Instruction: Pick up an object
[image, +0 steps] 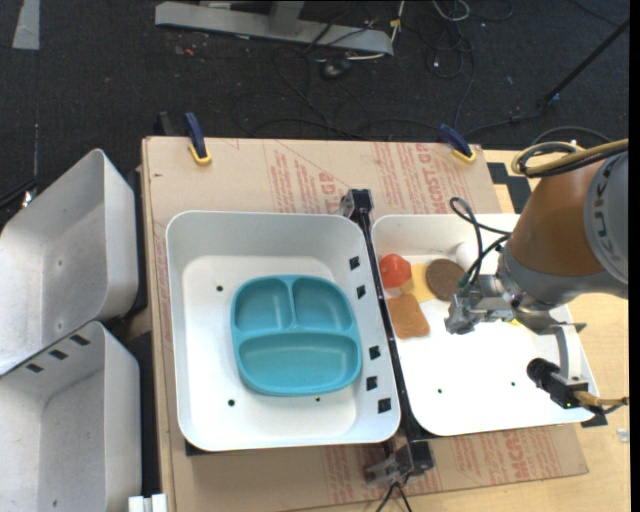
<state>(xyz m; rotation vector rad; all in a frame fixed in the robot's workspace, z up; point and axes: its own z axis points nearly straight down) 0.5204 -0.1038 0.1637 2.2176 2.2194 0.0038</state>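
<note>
The pincer (462, 318) hangs low over the right bin (500, 400), on its left half, with the grey arm (560, 240) reaching in behind it. Three small things lie in a loose cluster on the side of the pincer away from the arm. The tan block (408, 316) is the nearest: it sits just beside the pincer at about the same level, its long axis running roughly along the bin's near-to-far direction, slightly tilted. The brown disc (443, 278) lies just beyond the pincer, toward the far wall. The red-orange object (395, 268) sits farther off, past the block's far end, close to the divide between the bins.

Whether the pincer is spread or closed I cannot tell; its tip is a blurred grey mass. Nothing visibly sits in it.

By my reading, the coming move turns on a short sideways shift toward the tan block.
</note>
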